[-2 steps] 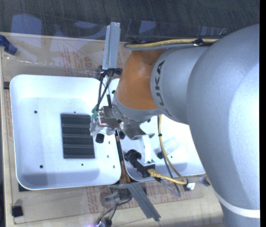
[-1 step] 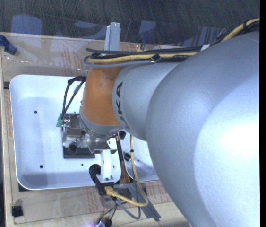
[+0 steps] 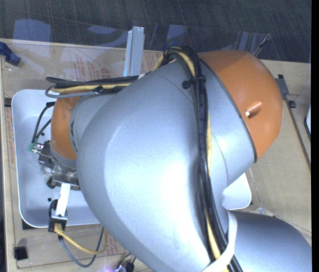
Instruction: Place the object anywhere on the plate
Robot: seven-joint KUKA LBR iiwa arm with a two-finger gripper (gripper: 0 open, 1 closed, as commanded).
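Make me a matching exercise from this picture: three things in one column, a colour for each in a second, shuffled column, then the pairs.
Things:
1. arm
2. band
3. bin

Colours:
A. white
B. grey
C. orange

Pairs: 1-B, 2-C, 3-A

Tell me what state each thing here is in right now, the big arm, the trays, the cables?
Arm: stretched in from the right, bent low over the left bin, covering most of the bench.
Left bin: sitting flat; its left part bare white, the rest hidden under the arm.
Right bin: mostly hidden; one white patch showing.
Yellow cable: running along the arm.
Gripper: low over the left bin; whether it holds anything cannot be told.
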